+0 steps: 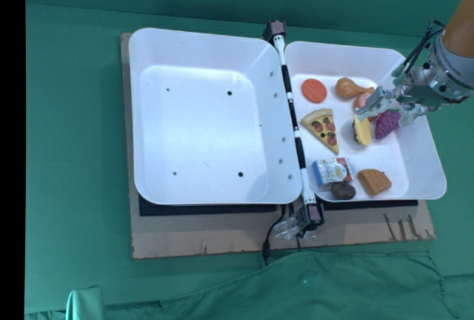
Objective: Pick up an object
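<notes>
Nearest you in the right bin (426, 170) lie a waffle (375, 181), a dark donut (343, 191) and a small carton (330, 171). Beyond them you see a pizza slice (323, 129), then a yellow wedge (362, 131) touching purple grapes (386, 124). Farther back sit a red disc (314, 91) and a drumstick (349, 87). Your gripper (388, 102) hangs just above the grapes; you cannot tell how its grip stands. The left bin (200, 118) lies alongside.

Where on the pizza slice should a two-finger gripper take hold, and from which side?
Grip the pizza slice across its two long straight edges, near the wider crust end, coming straight down from above. It lies flat in the right bin with open floor around it, so its thin sides are probably the best purchase.
</notes>
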### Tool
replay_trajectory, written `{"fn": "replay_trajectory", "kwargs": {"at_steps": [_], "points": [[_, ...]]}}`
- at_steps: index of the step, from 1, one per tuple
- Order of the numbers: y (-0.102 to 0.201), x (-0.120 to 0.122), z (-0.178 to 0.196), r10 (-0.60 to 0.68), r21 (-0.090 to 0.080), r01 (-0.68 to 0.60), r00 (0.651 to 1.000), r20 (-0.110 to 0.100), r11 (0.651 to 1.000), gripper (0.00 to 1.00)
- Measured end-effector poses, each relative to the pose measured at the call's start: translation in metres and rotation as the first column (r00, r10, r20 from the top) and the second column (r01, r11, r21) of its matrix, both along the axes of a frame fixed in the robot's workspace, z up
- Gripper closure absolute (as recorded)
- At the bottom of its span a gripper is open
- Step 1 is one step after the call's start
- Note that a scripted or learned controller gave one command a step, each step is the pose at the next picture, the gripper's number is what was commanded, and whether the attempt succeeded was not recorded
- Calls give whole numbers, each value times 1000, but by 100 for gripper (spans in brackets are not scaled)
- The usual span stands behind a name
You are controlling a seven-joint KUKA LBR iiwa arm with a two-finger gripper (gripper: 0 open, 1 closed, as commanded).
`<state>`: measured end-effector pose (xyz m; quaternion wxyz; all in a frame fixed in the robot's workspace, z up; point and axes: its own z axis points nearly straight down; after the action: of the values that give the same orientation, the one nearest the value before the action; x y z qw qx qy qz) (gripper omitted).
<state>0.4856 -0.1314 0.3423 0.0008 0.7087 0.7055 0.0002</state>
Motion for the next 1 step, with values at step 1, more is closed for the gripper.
{"fn": "replay_trajectory", "kwargs": {"at_steps": [1], "points": [[0, 0, 0, 0, 0, 0, 1000, 0, 1000, 0]]}}
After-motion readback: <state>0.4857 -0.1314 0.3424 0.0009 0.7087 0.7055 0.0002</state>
